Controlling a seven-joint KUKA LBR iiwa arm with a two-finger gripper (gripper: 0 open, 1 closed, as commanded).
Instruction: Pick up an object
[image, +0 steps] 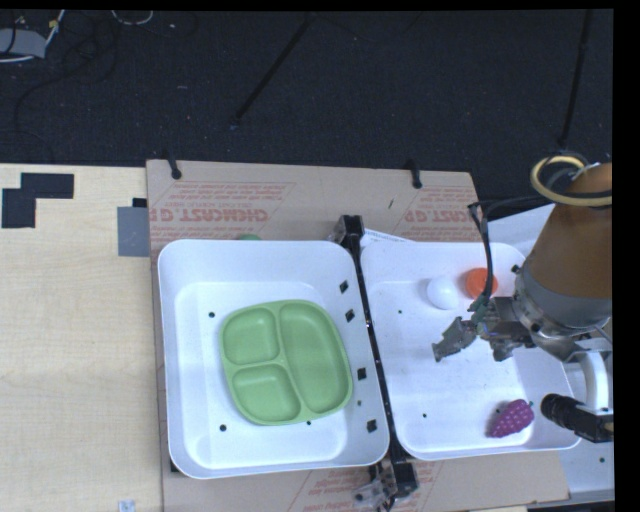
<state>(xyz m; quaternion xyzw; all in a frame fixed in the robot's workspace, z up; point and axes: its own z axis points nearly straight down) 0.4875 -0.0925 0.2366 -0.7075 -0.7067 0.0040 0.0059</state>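
Camera view: gripper (470, 338) low inside right bin (440, 420), fingers spread apart, nothing between them. White egg-shaped object (441, 291) and orange ball (477, 281) touching, near bin's far wall. Purple grape bunch (510, 418) near bin's front right corner. Green divided plate (285, 361) in left bin (190, 300)

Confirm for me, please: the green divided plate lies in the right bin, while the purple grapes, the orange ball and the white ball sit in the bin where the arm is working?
Not quite. The camera view shows the green divided plate in the left bin, not the right one. The rest holds: the purple grapes, orange ball and white ball sit in the right bin, where the gripper is working.
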